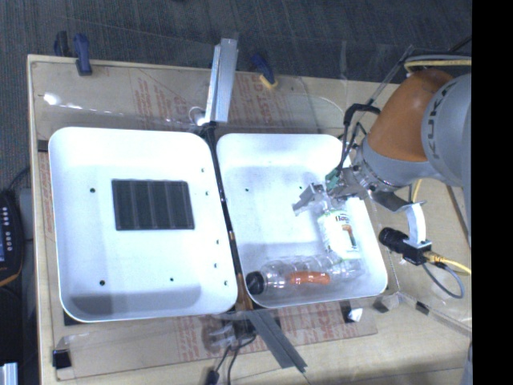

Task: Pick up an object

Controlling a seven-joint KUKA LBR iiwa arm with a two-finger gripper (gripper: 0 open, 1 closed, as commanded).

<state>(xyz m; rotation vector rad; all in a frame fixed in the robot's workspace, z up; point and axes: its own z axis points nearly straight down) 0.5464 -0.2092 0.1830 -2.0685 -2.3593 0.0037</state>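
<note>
Camera view, read left to right. On the left I am seeing the left bin (132,223), which is carrying a dark ribbed rectangular pad (152,204) near its middle. A dark divider strip (223,215) is running between it and the right bin (272,167), and both bins are sitting on the worktop (120,95).

In the right bin two things are lying close together. A clear plastic bottle (309,275) with a dark cap and an orange strip inside is lying along the near wall, its long axis running roughly left to right, cap pointing toward the divider. A white bottle (341,233) with a printed label is lying against the right wall, its long axis running roughly from far to near, its near end almost touching the clear bottle.

The hand (314,195) is hanging just beyond the far end of the white bottle and slightly to its left, low in the bin. I am judging the white bottle to be the nearer target: it is lying just nearward and rightward of the hand. I cannot tell how the hand is set, nor whether it is touching the bottle; nothing is visibly lifted.

The arm (425,127) is reaching in from the right over the bin's far right corner, its orange band showing above the wrist, the wrist angling down and leftward toward the bin floor.
</note>
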